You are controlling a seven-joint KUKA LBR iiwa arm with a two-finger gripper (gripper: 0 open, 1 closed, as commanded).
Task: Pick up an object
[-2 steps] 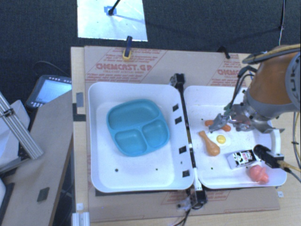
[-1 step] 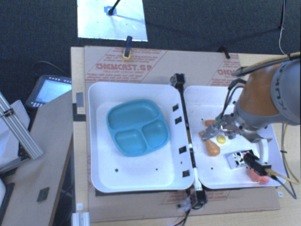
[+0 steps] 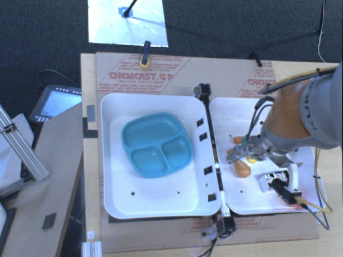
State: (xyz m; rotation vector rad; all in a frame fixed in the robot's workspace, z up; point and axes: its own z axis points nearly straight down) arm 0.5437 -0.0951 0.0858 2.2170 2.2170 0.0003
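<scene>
Several small orange pieces (image 3: 242, 168) lie in the right bin (image 3: 252, 205) just beside the hand (image 3: 247, 150), whose opening I cannot tell, so it may nudge them aside

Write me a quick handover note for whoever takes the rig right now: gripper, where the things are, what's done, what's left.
Gripper: low in the right white bin, over the small orange pieces; whether it grips anything can't be told.
Things: orange oblong object lies on the bin floor just below the gripper; a smaller orange piece sits above it. Blue divided plastic plate sits in the left white bin.
Done: arm is down at the objects.
Left: confirm a grasp, then lift.
</scene>
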